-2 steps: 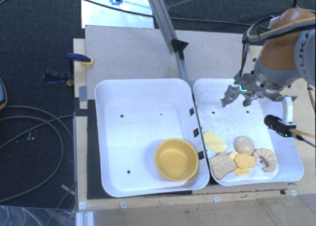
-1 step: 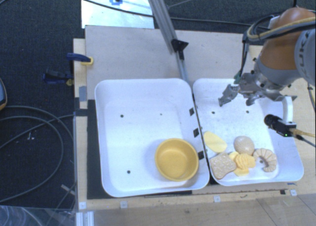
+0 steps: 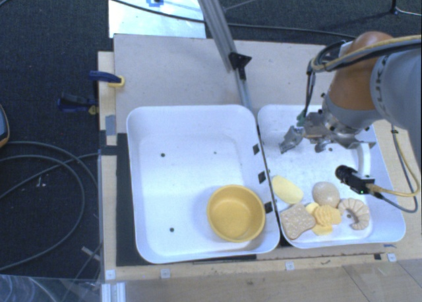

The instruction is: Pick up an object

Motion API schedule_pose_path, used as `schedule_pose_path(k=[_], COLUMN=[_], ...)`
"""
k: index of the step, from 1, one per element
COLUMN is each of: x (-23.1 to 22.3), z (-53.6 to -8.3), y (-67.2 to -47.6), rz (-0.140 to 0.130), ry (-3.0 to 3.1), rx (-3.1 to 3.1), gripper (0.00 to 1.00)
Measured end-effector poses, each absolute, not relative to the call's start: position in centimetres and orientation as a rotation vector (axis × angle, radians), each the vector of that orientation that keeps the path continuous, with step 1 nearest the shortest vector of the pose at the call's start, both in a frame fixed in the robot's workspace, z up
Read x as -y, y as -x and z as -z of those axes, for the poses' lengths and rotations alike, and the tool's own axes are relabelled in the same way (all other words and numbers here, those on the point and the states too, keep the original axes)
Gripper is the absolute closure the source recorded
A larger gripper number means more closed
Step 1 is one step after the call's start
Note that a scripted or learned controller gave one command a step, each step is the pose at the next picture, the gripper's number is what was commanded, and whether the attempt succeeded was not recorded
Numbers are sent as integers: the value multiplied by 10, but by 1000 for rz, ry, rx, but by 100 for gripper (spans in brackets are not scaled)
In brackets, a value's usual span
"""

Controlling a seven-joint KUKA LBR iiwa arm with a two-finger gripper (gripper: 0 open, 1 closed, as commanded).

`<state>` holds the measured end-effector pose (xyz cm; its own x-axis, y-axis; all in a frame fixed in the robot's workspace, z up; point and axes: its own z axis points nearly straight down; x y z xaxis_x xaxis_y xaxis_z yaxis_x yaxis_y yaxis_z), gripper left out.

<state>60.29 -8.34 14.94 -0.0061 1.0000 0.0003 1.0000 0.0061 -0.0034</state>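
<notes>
Grey arm (image 3: 399,86), orange band (image 3: 353,80)

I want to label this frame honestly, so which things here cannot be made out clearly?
- Gripper, camera view: too small and blurred to tell its state.
- Right bin, camera view: its far part is hidden behind the arm.
- Toy foods in the right bin: too small to identify exactly; they crowd together, partly overlapping.
- Yellow bowl, left bin: its far inner wall faces away.
</notes>
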Motion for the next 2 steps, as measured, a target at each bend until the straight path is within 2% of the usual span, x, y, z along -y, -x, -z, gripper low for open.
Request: schedule_pose_path(k=[1,2], x=[83,83], z=[-97,-111], y=[-602,-604], rz=[-3,3], ry=[2218,2223], rx=[2221,2224], gripper=[0,100])
